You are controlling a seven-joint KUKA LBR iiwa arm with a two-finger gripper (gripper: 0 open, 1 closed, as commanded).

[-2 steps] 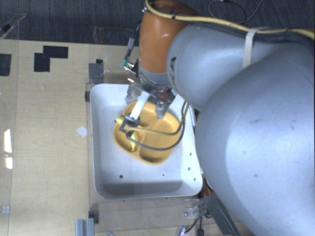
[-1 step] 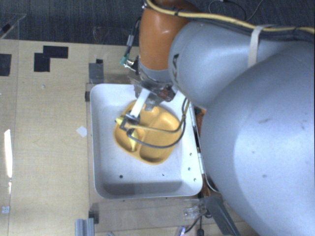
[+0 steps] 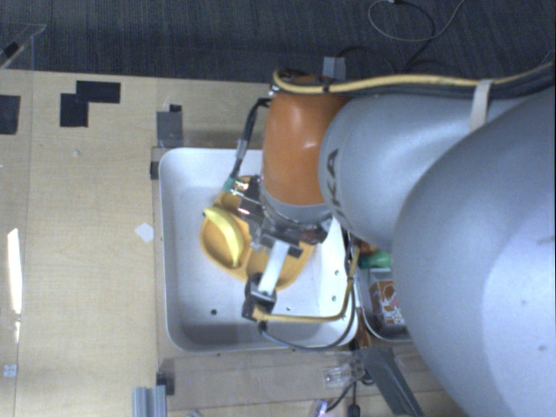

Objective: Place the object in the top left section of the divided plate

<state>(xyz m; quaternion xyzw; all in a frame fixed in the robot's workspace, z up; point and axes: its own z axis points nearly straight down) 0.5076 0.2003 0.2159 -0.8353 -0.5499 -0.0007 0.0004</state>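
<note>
**Inspector:** Location of the plate?
**Assistant:** The yellow plate (image 3: 224,237) lies in the left bin (image 3: 187,307), near its middle. Its right part is covered by the arm (image 3: 295,155).
**Inspector:** Gripper condition?
**Assistant:** The gripper (image 3: 276,233) sits directly over the plate. Open or closed: I cannot tell, the wrist hides it.
**Inspector:** The object to be placed?
**Assistant:** Not distinguishable. A printed box (image 3: 388,298) shows in the right bin (image 3: 372,324)

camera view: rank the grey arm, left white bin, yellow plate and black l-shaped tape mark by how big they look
1. grey arm, inflated by nearness to the camera
2. left white bin
3. yellow plate, partly hidden under the arm
4. black L-shaped tape mark
</note>
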